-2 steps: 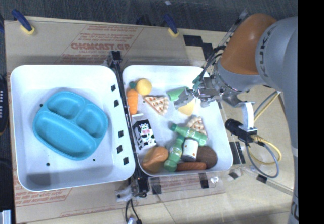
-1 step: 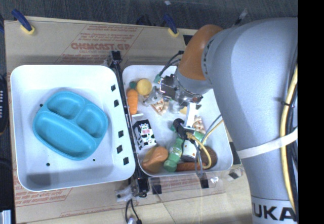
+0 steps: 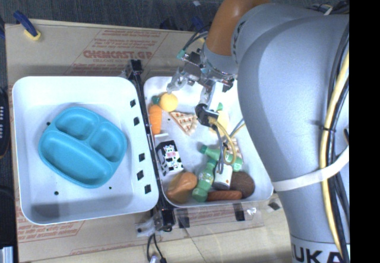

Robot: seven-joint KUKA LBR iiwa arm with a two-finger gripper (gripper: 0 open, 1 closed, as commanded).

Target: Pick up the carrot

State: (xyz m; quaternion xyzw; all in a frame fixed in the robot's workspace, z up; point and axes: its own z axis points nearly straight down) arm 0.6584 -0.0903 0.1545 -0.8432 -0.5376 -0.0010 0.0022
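Observation:
The carrot [image 3: 155, 119] is orange with a green top and lies along the left wall of the right bin [image 3: 259, 168], near its far end. A yellow lemon [image 3: 169, 101] touches its top end. My gripper [image 3: 191, 95] hangs over the far end of the right bin, just right of the lemon and up-right of the carrot. It is open, with nothing between its fingers. The grey arm covers the right side of that bin.
In the right bin also lie a waffle slice [image 3: 184, 121], a cow-patterned carton [image 3: 169, 158], a green bottle [image 3: 206, 177], a brown bread roll [image 3: 181, 184], a sausage [image 3: 224, 195] and other small items. The left bin [image 3: 27, 137] holds a blue divided plate [image 3: 83, 146].

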